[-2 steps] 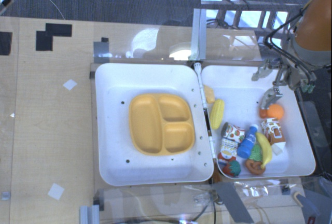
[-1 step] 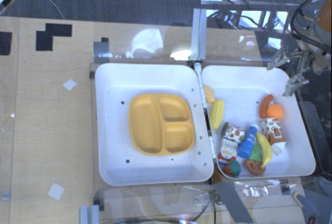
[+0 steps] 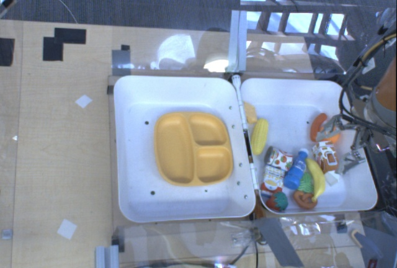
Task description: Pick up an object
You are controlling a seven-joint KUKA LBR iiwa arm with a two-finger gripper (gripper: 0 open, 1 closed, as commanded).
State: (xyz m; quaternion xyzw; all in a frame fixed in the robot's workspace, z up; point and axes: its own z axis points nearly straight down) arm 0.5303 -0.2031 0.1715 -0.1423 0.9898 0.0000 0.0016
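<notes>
Well to the left of the pincer [image 3: 347, 140] sits the left bin [image 3: 133, 136] with a yellow divided plate [image 3: 192, 147] lying flat in it, plain to see. The right bin [image 3: 291, 96] is harder to read. Its things are heaped together to the pincer's left and lower left: a corn cob [image 3: 260, 135] by the dividing wall, a printed pouch [image 3: 276, 169], a blue bottle [image 3: 296, 169] leaning on it, and a banana [image 3: 317, 177] over a green and red jumble I can't sort out. An orange-red piece [image 3: 319, 126] lies just left of the pincer, and a small carton [image 3: 325, 156] sits just below it, close enough that I can't say whether they touch. The pincer itself is a tangle of grey metal and black cables low over the bin's right side, and whether it is open or closed I cannot tell. The arm [image 3: 383, 96] comes in from the right, its orange band cut off by the edge.
</notes>
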